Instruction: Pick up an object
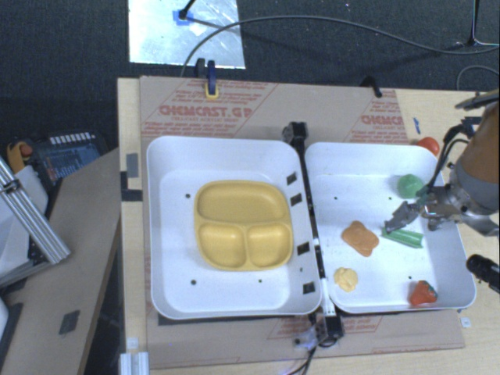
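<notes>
The grey two-finger gripper (400, 219) reaches into the right white bin (367, 291) from the right, its fingers (396, 223) low over the left end of a long green plastic piece (404, 238) — touching it or just above, I cannot tell which, nor how far apart they stand. A round green object (409, 184) sits just behind, an orange-brown lump (360, 238) to the left — a yellow divided plate (241, 224) lies in the left white bin (168, 209).

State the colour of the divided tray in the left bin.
Yellow; the divided tray shows in the camera view.
</notes>
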Robot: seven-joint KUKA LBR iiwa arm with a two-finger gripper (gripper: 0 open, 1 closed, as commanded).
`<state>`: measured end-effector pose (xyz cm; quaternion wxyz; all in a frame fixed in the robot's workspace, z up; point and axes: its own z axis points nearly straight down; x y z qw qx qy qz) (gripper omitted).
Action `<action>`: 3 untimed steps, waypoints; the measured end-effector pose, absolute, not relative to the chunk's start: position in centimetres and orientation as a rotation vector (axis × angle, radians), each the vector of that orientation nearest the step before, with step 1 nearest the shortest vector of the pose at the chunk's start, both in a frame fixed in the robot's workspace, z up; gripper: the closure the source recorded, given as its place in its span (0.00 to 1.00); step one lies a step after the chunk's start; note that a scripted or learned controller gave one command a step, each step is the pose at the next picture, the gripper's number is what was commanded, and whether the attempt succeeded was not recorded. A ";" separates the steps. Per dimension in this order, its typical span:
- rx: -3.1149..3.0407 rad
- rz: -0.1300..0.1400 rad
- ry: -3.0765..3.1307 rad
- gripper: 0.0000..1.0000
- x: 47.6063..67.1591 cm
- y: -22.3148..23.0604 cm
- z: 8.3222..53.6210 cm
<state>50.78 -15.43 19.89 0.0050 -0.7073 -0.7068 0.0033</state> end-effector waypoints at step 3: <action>-2.219 0.000 -2.221 0.00 51.1 -15.1 9.2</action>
